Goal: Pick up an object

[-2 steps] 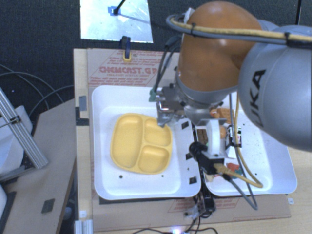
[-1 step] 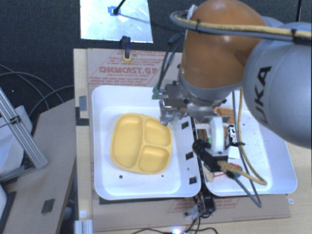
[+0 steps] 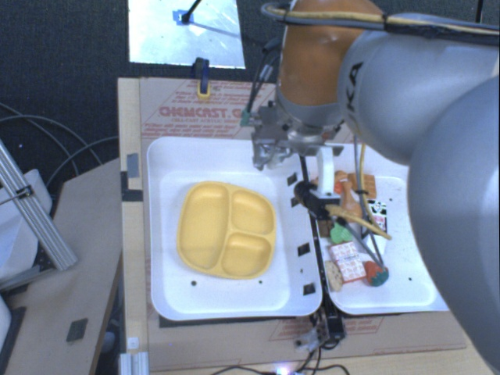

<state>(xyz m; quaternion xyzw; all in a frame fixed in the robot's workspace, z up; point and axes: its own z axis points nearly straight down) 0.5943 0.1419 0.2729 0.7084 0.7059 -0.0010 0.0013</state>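
The grey arm with its orange band reaches in from the right, and its hand [image 3: 266,156] hangs over the far right corner of the left white bin [image 3: 164,209], above bare floor; whether it is released or clenched cannot be told from this angle, and nothing shows in its grasp. In the left bin lies a yellow plastic divided plate [image 3: 226,229], flat, with three compartments, near the bin's middle. The right white bin [image 3: 414,287] holds a cluster of small things near the divider: an orange packet [image 3: 351,184], a green rounded piece [image 3: 341,233], a red-and-white patterned card [image 3: 348,266], a small red and teal toy [image 3: 376,275] and thin sticks [image 3: 355,216] lying across them. No pick seems begun yet. To do it well, the hand should likely choose one target clear of its neighbours. The plate is broad and shallow, so only its rim offers a pinch, and the raised near-right edge looks the best place. The small toy at the cluster's near end stands somewhat apart and may be easier. The descent should be straight, centred, and clear of the bin wall.
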